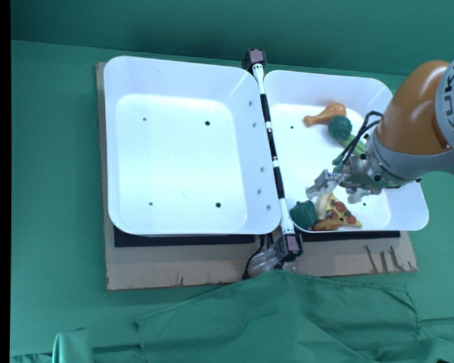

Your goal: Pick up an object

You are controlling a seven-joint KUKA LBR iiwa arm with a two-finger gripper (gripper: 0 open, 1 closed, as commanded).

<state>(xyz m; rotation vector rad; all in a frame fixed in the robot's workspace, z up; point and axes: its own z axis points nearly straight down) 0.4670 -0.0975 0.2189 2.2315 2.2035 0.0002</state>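
Note:
My gripper hangs low in the right bin, reaching in from the right. Its metal fingers sit just above a toy pizza slice near the bin's front wall. A dark green toy lies to the left of the pizza slice. Farther back lie an orange chicken drumstick and a green broccoli-like toy, partly behind the wrist. Nothing is visibly held.
The left bin stands beside the right one, split from it by a black-and-white bar. Both rest on cardboard over green cloth. Folded green fabric lies in front.

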